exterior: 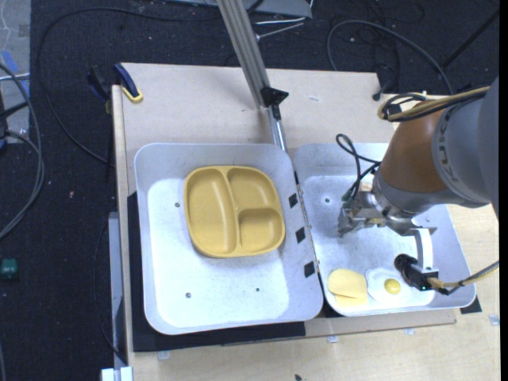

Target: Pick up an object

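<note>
Your gripper [349,222] sits low in the right bin [321,193], grip state unclear; pick not done, yellow piece [348,285] and fried-egg toy [386,284] lie untouched.

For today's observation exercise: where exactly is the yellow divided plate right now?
The yellow divided plate lies in the left bin, in its upper middle, close to the rim shared with the right bin.
</note>
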Controlling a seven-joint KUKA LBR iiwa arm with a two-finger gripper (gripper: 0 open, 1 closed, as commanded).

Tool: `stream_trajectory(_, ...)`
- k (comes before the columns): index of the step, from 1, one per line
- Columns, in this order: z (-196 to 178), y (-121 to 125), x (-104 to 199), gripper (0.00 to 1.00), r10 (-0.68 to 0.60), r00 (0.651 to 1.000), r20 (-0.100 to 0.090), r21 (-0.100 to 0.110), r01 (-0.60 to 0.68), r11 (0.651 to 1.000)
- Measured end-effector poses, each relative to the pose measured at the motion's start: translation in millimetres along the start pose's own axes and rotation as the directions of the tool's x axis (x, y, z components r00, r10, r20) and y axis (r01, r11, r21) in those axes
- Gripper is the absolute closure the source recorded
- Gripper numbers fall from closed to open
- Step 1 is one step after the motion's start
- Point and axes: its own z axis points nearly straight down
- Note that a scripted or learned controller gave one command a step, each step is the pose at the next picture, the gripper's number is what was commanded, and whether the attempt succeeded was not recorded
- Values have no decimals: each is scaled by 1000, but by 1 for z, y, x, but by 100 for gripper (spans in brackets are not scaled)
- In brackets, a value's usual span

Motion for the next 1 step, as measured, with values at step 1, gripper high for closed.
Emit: stream_trajectory(1,-43,4,-2,100,-4,1000,1,-4,4,1000)
